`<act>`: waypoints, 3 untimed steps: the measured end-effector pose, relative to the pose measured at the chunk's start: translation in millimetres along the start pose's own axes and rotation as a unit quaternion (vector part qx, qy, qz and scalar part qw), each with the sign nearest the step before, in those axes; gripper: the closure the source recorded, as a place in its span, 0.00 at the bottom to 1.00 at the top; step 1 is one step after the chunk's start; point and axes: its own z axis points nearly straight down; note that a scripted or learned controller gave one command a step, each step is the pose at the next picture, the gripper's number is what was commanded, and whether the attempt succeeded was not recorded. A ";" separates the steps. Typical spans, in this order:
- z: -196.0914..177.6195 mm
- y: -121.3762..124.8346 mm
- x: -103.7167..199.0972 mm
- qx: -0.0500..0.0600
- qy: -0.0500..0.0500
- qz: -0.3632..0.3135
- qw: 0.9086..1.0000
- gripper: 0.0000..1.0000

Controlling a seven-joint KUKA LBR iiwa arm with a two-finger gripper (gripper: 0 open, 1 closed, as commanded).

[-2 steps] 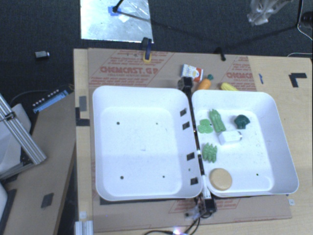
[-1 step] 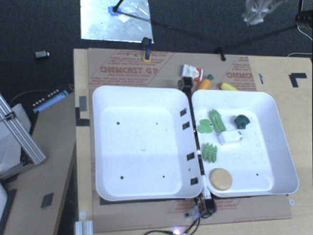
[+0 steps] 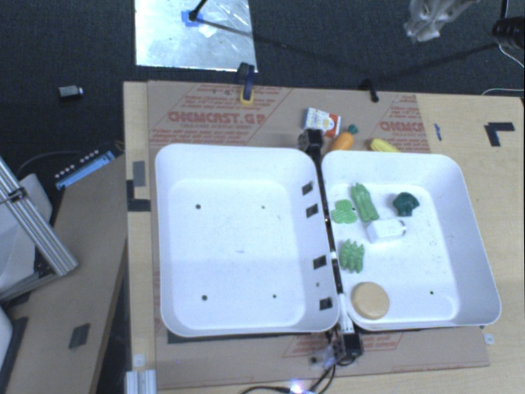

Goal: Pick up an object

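The right bin (image 3: 443, 277) holds several small items. A long green piece (image 3: 364, 202) and a flat light-green piece (image 3: 344, 214) lie near its left wall. A dark green lump (image 3: 405, 203) sits to their right, with a white block (image 3: 385, 230) just below. Lower down are a ridged green piece (image 3: 352, 255) and a tan round disc (image 3: 371, 300). My gripper (image 3: 431, 13) hangs high at the top right of the camera view, well beyond the bins' far edge, with nothing visibly in it.
The left bin (image 3: 238, 245) lies beside the right one. On the board behind the bins lie a small white and red pack (image 3: 321, 121), an orange piece (image 3: 342, 141) and a yellow piece (image 3: 383, 146). A shiny metal sheet (image 3: 194, 23) lies at the far left.
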 end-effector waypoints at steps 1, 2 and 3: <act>0.0 0.0 -0.1 0.000 0.000 0.000 1.000 1.00; 0.0 0.0 0.5 0.000 0.000 0.000 1.000 1.00; 0.2 -4.6 3.5 0.000 0.000 0.000 1.000 1.00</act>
